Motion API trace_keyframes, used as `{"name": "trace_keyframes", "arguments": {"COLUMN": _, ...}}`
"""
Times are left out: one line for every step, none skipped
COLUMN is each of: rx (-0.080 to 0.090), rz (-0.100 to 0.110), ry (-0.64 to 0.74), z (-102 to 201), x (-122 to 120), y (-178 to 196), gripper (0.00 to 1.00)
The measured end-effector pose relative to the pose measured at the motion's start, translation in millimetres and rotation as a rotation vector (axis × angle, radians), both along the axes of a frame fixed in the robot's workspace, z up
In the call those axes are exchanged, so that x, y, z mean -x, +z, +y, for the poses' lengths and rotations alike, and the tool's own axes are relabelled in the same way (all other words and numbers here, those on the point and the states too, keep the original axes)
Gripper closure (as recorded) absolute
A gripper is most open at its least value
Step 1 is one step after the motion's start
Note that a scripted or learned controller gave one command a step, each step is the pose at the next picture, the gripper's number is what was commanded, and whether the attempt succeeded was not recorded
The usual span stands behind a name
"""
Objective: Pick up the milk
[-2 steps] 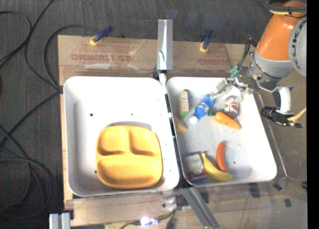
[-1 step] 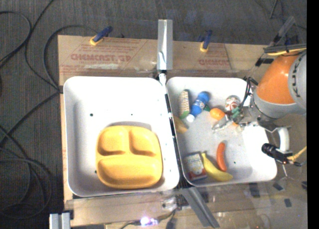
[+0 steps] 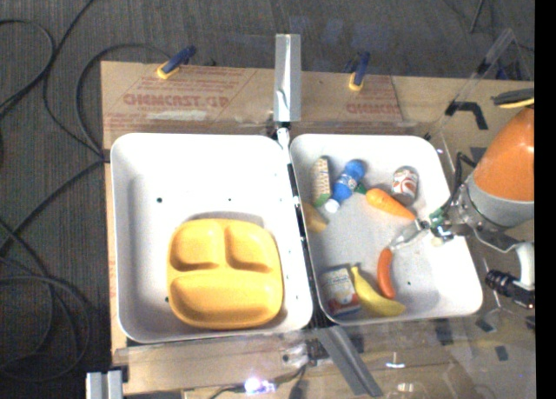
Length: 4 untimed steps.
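Bench (image 3: 130, 93): brown cardboard-like sheet w/ red print, flat, 2 clamps at far edge.
Left bin (image 3: 139, 171): shallow white plastic, rounded corners; holds yellow tray (image 3: 226, 274), glossy, 3 compartments.
Right bin (image 3: 452, 289): same white plastic; holds small items.
Arm (image 3: 508, 171): grey w/ smooth orange band, at right bin's right rim.
Gripper (image 3: 415, 234): thin metal fingers low over right bin, near carrots; open/shut — can't tell; nothing seen in it.
Banana (image 3: 375, 296): yellow, curved, near edge.
Carrots: 2, orange, tapered; one (image 3: 389, 204) mid-bin, one (image 3: 385, 272) beside banana.
Milk (image 3: 340, 289): small boxy carton, near-left corner of right bin, touching banana, apart from gripper.
Bottle (image 3: 346, 183): blue, white cap, lying down.
Corn (image 3: 321, 178): bumpy cob, far-left.
Can (image 3: 405, 182): small, red/white, far side.
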State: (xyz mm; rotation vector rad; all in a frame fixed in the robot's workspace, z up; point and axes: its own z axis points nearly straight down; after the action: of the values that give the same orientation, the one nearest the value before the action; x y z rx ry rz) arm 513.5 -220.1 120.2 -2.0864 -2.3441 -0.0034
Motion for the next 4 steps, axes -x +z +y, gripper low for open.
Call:
{"name": "trace_keyframes", "arguments": {"rx": 0.019, "rz": -0.052, "ry": 0.135, "z": -1.3, "x": 11.8, "y": -10.3, "gripper": 0.0}}
{"name": "trace_keyframes", "arguments": {"rx": 0.002, "rz": -0.002, "ry": 0.255, "z": -1.4, "x": 28.4, "y": 7.3, "gripper": 0.0}}
{"name": "trace_keyframes", "arguments": {"rx": 0.001, "rz": -0.004, "ry": 0.254, "z": -1.2, "x": 27.6, "y": 16.0, "gripper": 1.0}}
{"name": "trace_keyframes", "arguments": {"rx": 0.001, "rz": -0.003, "ry": 0.254, "z": -1.3, "x": 27.7, "y": 16.0, "gripper": 0.0}}
